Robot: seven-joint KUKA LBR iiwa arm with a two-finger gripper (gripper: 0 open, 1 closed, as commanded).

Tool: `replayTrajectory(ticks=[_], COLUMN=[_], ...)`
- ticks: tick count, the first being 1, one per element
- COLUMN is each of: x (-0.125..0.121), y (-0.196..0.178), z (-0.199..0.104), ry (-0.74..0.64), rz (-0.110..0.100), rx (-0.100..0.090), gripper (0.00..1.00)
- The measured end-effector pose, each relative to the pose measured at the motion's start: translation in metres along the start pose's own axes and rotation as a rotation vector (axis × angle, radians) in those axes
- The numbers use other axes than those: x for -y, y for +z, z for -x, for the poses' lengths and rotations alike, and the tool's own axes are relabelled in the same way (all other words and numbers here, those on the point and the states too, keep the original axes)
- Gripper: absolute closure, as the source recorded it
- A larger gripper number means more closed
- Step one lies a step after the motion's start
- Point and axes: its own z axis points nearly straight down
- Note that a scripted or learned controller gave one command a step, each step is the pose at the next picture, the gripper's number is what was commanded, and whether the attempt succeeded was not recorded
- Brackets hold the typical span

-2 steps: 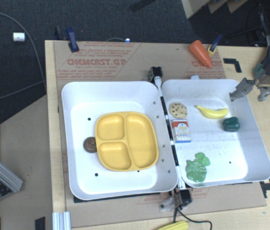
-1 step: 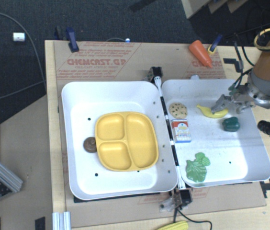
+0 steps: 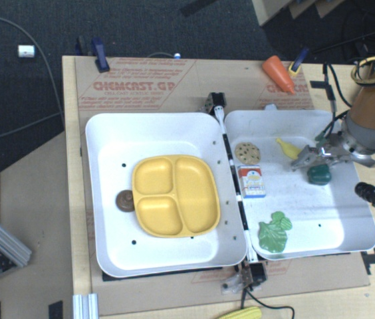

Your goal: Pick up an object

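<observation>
Yellow plastic catches the eye first: a divided plate (image 3: 175, 196) with three compartments lies in the middle of the left bin (image 3: 101, 131). A small brown round thing (image 3: 125, 201) sits against the plate's left edge, partly tucked under it. Both bins stand on a brown cardboard sheet (image 3: 134, 82) printed with red lettering, and a blue clip (image 3: 99, 55) pinches that sheet at its far left corner.

Moving across the black divider into the right bin (image 3: 347, 234), a chocolate-chip cookie (image 3: 247, 153) lies near the divider, and just in front of it a small white and red box (image 3: 252, 181) lies flat. Nearer the front rim, a green leafy toy (image 3: 274, 231) rests on the bin floor, well apart from the box. Farther back, a small yellow piece (image 3: 287, 147) lies tilted, close to the gripper.

An orange carrot-shaped toy (image 3: 279, 75) lies outside the bins, on the cardboard behind the right one.

At the right side, the arm (image 3: 374, 115) reaches in, and its gripper (image 3: 307, 158) is low over the bin floor. A dark green round object (image 3: 319, 174) lies just beside the metal fingers, on their near side, and does not look to be between them. Whether the fingers are spread or closed, I cannot tell from this angle.
</observation>
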Motion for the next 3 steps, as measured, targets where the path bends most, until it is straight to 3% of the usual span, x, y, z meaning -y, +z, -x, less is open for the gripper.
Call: replayTrajectory(ticks=[1, 2, 3], x=[0.014, 0.015, -0.056], y=[0.0, -0.01, -0.006], z=[0.0, 0.004, -0.046], ry=[0.001, 0.004, 0.004], rz=[0.0, 0.0, 0.0], rx=[0.001, 0.007, 0.008], gripper=[0.0, 1.0, 1.0])
